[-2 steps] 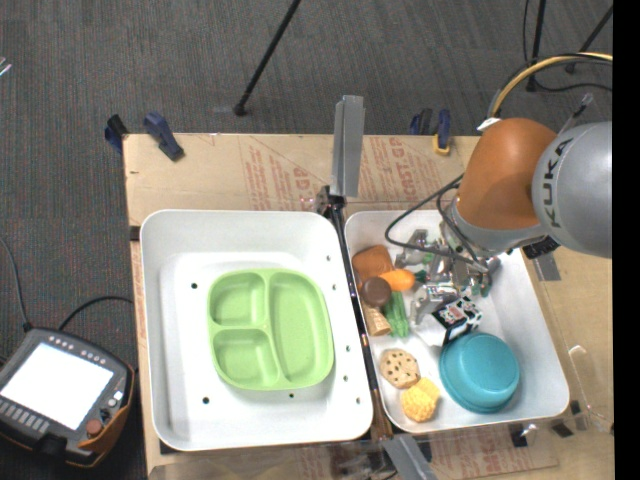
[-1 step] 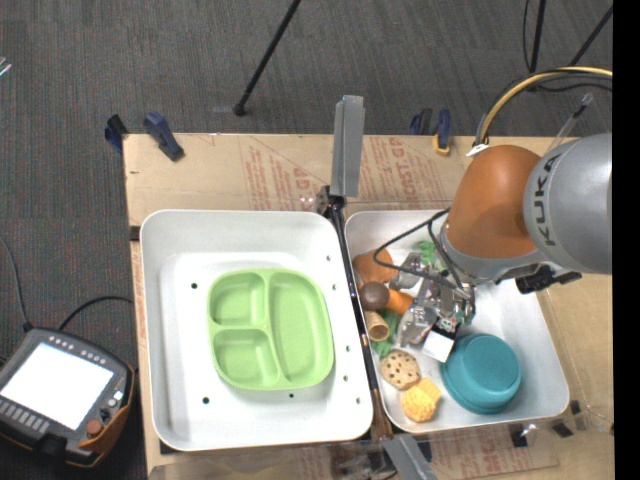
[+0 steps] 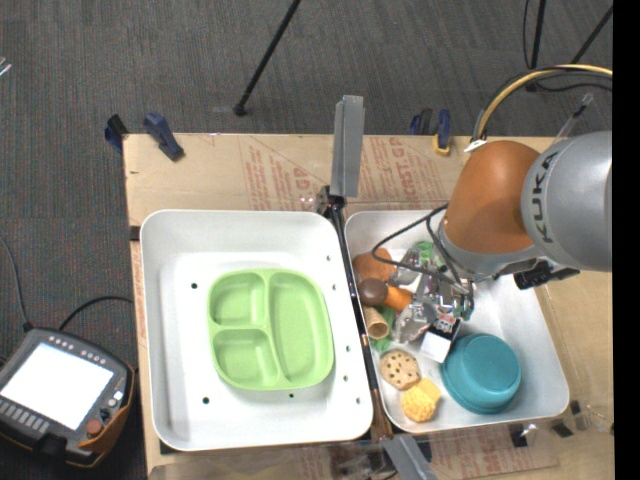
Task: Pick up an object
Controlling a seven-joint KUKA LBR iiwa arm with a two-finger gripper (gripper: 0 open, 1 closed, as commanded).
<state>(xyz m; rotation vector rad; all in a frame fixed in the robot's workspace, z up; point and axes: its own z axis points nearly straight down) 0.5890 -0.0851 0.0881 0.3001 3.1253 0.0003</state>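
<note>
"KUKA" reads on the arm; the gripper hangs above the cookie, jaw state indiscernible.

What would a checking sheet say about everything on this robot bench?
Surface: cardboard-covered bench bearing two white bins, left bin and right bin.
Job's things: right bin holds a teal bowl, cookie, yellow corn piece, brown and orange toy foods.
Clutter: green divided tray in left bin.
Grippers: gripper low over the toy foods; grasp unclear.
Cables: black cables along the wrist; yellow hose behind the arm.
Surroundings: blue clamps, teach pendant, tripod leg, carpet.
</note>
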